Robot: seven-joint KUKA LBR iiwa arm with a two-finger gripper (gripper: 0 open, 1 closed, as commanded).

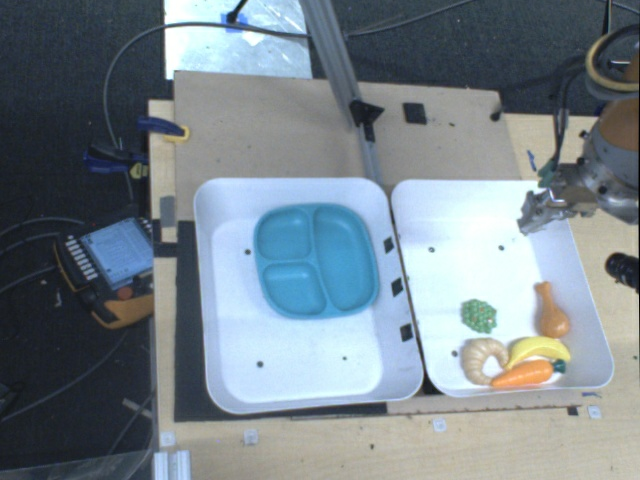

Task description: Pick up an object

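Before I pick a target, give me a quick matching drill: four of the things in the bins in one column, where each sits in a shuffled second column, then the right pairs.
Things:
1. blue divided plate
2. green broccoli piece
3. orange carrot
4. hand

Places:
A. over the right bin's far right edge
B. near the middle of the right bin, apart from the other food
C. in the left bin
D. at the right bin's near edge, just below the banana

Pairs: 1-C, 2-B, 3-D, 4-A
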